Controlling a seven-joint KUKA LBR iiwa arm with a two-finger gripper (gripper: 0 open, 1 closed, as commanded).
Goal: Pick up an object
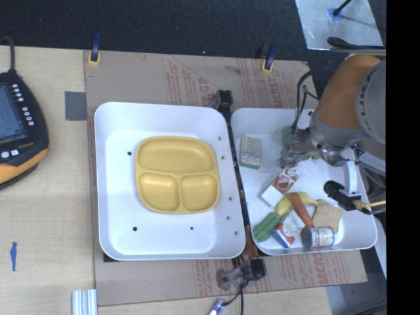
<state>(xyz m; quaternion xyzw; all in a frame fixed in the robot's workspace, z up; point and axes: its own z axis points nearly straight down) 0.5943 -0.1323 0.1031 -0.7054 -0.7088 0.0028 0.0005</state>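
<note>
Camera view: the grey arm with its orange band (344, 97) reaches in over the far end of the right-hand shallow white bin (367, 238), and the gripper (296, 151) hangs low near that bin's back wall. Whether it is spread or closed I cannot tell; the wrist hides it, and nothing can be seen held.

Pickable things lie mostly nearer the front of that bin: a pale speckled sponge block (250, 151) by the left wall, a small white-and-red carton (281, 186), then a tight heap of an orange carrot (302, 209), a yellow banana (287, 204), a green pepper-shaped toy (266, 227), a tan bread slice (328, 216) and a small labelled tin can (317, 237).

The left white bin (111, 176) bears a yellow three-part plastic tray (177, 174).

Risks, as I judge them: descending where it hangs may close on bare floor, since the sponge and carton sit just beside it, not under it. In the heap, touching pieces could be knocked aside or two caught together and dropped.
</note>
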